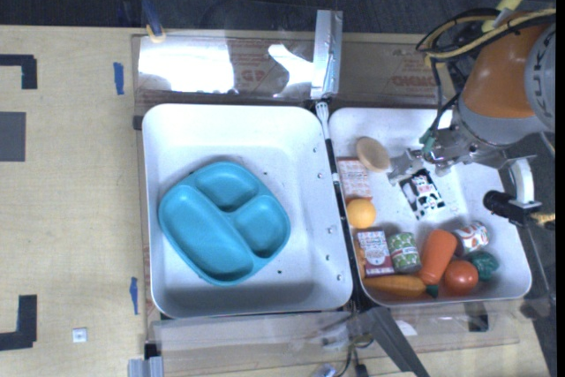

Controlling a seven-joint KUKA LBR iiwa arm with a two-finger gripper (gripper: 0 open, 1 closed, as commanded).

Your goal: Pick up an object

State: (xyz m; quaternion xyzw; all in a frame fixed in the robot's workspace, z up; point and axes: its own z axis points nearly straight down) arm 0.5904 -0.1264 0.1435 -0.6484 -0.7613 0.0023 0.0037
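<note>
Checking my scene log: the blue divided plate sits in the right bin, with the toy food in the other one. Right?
Not quite. The camera view shows the blue plate in the left bin; the toy food, such as the carrot, lies in the right bin.

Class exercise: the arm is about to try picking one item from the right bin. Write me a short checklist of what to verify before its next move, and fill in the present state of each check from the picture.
1. Hand is over the right bin, where the items lie: ok.
2. A target sits near the hand: the black-and-white carton lies right by it: ok.
3. Hand open and not already holding something: cannot tell; its fingers are too small and cluttered to read.
4. Room around the target: the carton lies apart from the orange ball and the carrot: ok.
5. Items crowded along the near wall, carrot, tomato and green can touching: not ok for a clean grasp there.
6. Left bin holds the blue divided tray, away from the arm's path: ok.
</note>
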